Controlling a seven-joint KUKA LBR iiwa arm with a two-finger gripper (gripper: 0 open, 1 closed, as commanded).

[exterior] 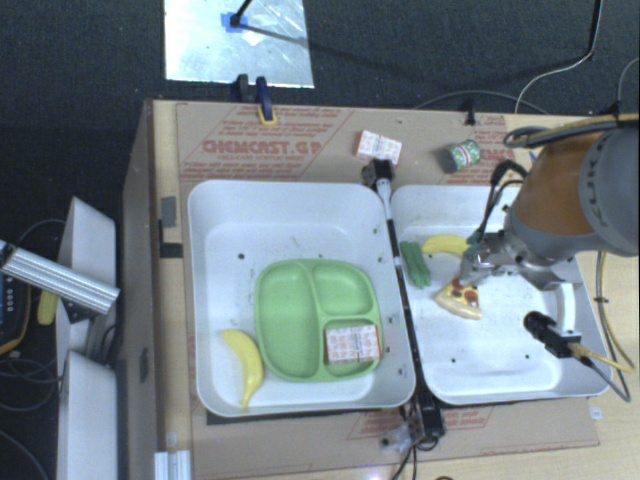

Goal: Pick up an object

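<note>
In the right bin (500, 368), a toy pizza slice (460, 301) lies near the middle. A yellow banana (444, 244) and a green vegetable piece (415, 264) rest by that bin's left wall. My gripper (472, 268) hangs low over the right bin, just above the pizza slice's upper end and right of the banana. Whether it touches the slice is unclear. The grey arm with its orange band reaches in from the right.
The left bin (225, 228) holds a green divided plate (300, 313) with a small printed box (352, 344) in its lower right section, and a second banana (245, 366) beside the plate. A small can (463, 154) and another printed box (378, 147) lie on the cardboard behind the bins.
</note>
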